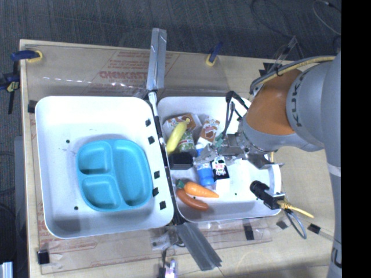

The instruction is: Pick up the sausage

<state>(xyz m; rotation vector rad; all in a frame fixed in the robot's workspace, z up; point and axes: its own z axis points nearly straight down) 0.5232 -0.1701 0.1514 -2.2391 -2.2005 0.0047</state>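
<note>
- Sausage (192, 200) lies in right bin (243, 212), 7 o'clock corner, touching carrot (197, 189).
- Tool (223, 155) low over bin's centre clutter; grip state: cannot tell.
- Blue tray (113, 174) sits in left bin (58, 132).

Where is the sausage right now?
The sausage lies at the near left corner of the right bin, just below and touching the carrot, close to the divider between the two bins.
</note>
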